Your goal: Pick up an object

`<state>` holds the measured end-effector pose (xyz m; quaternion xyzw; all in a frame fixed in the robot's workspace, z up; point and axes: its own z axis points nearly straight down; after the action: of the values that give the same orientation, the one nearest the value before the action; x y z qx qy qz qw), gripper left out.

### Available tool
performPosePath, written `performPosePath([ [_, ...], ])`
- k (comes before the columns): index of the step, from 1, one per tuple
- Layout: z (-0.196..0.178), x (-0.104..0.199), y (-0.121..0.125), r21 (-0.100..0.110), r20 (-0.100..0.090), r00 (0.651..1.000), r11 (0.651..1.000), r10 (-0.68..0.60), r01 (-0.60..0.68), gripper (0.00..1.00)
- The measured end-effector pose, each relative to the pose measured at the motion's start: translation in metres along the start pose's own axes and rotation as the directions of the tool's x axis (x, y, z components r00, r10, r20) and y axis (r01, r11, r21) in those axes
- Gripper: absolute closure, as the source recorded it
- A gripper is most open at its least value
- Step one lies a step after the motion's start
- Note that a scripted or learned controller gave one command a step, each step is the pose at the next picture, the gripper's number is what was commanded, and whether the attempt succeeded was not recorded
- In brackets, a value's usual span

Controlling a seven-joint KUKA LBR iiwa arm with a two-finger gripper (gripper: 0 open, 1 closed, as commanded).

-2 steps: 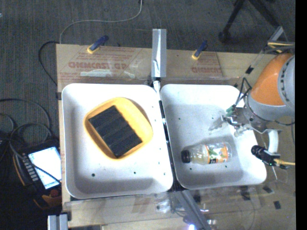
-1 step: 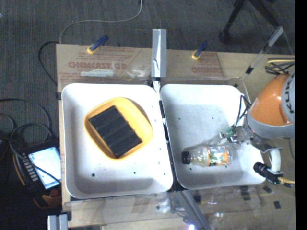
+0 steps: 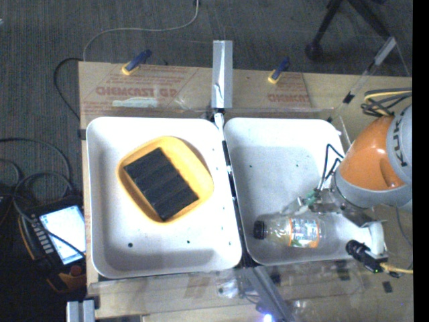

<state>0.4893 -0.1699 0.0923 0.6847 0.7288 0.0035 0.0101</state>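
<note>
We cannot tell the state of our end effector [image 3: 320,203]; it hangs low in the right bin [image 3: 275,146], just above the lying plastic bottle [image 3: 291,231]. The left bin [image 3: 107,247] holds a yellow dish [image 3: 194,156] carrying a black block [image 3: 161,183]. We judge nothing lifted yet: the pick remains undone.

Two blue-and-yellow clamps [image 3: 135,62] grip the tabletop's [image 3: 100,89] far edge near the frame's top. A black office chair base [image 3: 335,5] stands upper right. A lit handheld screen device [image 3: 59,232] lies on the floor at lower left.
</note>
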Motion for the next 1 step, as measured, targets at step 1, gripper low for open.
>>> performPosePath([
  [1,0.0024,-0.0163,0.0601,0.008,-0.003,0.966,0.966,0.258,-0.258,0.00],
])
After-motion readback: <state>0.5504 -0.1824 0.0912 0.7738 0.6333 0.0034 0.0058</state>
